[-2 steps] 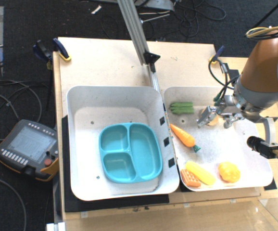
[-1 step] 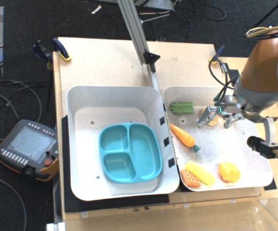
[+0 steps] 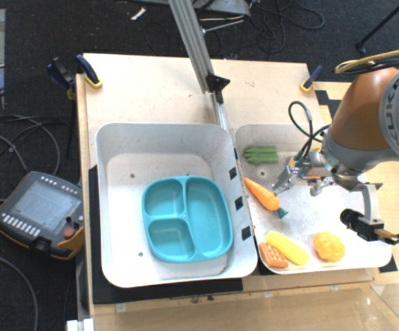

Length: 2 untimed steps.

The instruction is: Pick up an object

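1. Camera view, nearest edge first: the left bin (image 3: 117,205) holds a teal divided tray (image 3: 186,218) with three compartments, lying flat near the middle with bare white floor on all sides of it, widest toward the far wall.
2. Along the near rim of the right bin (image 3: 365,257) lie three toy foods in a row: a waffle piece (image 3: 273,255) at the near left corner, touching a yellow corn cob (image 3: 288,247), and an orange-yellow lumpy fruit (image 3: 328,246) set apart to the right.
3. Between that row and the things farther back, the right bin's floor is open.
4. A toy carrot (image 3: 263,194) lies at a slant against the wall shared by the two bins, its green stub end pointing into the bin.
5. The gripper (image 3: 287,178) hangs just right of the carrot, near its thick end; its metal fingers are spread apart with nothing between them.
6. A green pea pod (image 3: 260,154) lies near the right bin's far left corner, apart from the carrot.
7. The arm (image 3: 368,119) covers the right bin's far right part; part of the white lettering "KUKA" shows on its grey casing.
8. Beyond the bins, the bare bench (image 3: 151,88) has yellow-tipped clamps (image 3: 89,74) at its far corners.
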Tool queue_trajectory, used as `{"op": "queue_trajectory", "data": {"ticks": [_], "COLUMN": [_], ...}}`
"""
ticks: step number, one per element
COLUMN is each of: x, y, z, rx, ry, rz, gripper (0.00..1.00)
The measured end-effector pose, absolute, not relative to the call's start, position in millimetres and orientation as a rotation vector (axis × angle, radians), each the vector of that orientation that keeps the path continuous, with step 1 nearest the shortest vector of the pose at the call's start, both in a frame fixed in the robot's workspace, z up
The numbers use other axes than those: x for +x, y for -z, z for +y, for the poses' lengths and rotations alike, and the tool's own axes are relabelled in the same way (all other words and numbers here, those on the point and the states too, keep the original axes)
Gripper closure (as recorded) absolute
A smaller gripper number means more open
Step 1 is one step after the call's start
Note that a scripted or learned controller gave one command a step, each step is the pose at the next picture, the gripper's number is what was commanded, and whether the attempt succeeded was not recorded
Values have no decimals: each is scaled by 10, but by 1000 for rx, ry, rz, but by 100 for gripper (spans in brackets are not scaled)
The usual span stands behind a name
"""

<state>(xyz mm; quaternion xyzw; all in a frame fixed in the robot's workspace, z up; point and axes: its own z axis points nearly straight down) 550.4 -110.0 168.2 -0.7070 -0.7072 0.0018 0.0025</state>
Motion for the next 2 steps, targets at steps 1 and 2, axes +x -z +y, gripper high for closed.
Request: {"op": "queue_trajectory", "data": {"ticks": [1, 2], "x": [5542, 5542], "y": [-1230, -942], "z": [-1135, -1131], "rx": [-2219, -2221], "ry": [-5, -2], "rz": [-2218, -2221], "gripper": [0, 0]}}
